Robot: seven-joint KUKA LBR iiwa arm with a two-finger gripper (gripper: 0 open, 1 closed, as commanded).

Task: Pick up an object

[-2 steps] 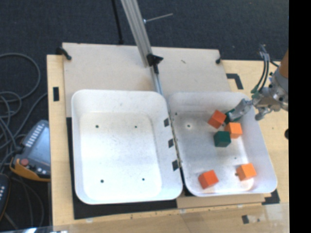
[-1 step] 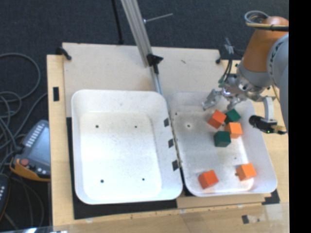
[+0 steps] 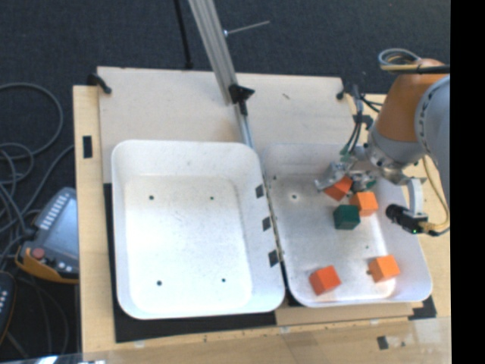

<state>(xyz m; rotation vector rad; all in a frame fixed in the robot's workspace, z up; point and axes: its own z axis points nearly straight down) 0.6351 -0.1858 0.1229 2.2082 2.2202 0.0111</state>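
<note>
**Camera view: arm low over the blocks, no lift yet**

Camera view, from above the bench: the KUKA arm (image 3: 413,120) reaches into the right bin (image 3: 303,279), its gripper (image 3: 345,179) down near the bin floor at the cluster of blocks. A red-orange block (image 3: 338,189) sits right at the gripper's tip, tilted, and looks to be touching it; whether the gripper is spread or pinching that block cannot be told from this angle. Just beyond it lie an orange block (image 3: 367,202) and a dark green block (image 3: 346,218), close together. Two more orange blocks (image 3: 325,280) (image 3: 383,268) rest well apart from the gripper near the bin's front. The left bin (image 3: 129,203) lies far off. By the look of it, the approach is done; a confirmed grasp and the lift remain.
</note>
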